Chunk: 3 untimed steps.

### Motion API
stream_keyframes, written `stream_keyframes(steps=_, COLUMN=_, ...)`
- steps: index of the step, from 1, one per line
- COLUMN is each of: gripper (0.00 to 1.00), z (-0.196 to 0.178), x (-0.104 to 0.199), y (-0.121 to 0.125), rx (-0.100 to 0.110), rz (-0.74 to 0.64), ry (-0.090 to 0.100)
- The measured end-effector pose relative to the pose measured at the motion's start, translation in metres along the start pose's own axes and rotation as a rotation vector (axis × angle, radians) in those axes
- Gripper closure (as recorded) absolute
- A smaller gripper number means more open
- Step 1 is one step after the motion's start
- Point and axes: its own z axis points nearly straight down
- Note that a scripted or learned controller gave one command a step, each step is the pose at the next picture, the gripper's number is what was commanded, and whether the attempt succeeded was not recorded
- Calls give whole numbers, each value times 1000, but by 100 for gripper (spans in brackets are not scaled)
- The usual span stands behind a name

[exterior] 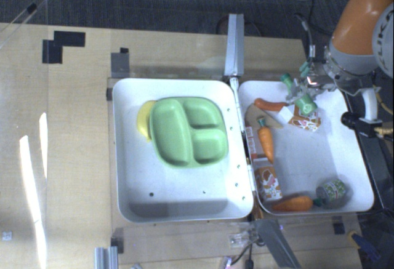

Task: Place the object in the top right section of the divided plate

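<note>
Plate: we saw the green divided plate (188, 131) lying in the left bin (129, 157), open side up, ready to take food. Its top right section was bare.
Yellow thing: it peeked out from under the plate's left edge (143, 119).
Toys: carrots (265, 143), a small carton (306, 119) and a can (332, 190) lay in the right bin (345, 157), waiting to be picked.
Gripper: it hung at the right bin's top (303, 90), near the carton. We could not tell if the fingers were apart or held anything.
Writing: too small for us to read.

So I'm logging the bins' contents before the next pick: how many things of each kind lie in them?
Carrots: 3
Small cartons: 2
Can: 1
Green divided plate: 1
Yellow item half under the plate: 1
Total: 8
</note>
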Motion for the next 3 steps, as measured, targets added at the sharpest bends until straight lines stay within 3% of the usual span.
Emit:
stream_keyframes(steps=1, gripper=100, z=43, x=-9, y=-29, rx=2, rz=97, ry=0)
stream_keyframes(steps=2, gripper=100, z=52, x=34, y=-11, rx=2, rz=292, ry=2)
stream_keyframes(steps=3, gripper=100, z=26, x=95, y=-10, rx=1, rz=158, ry=2)
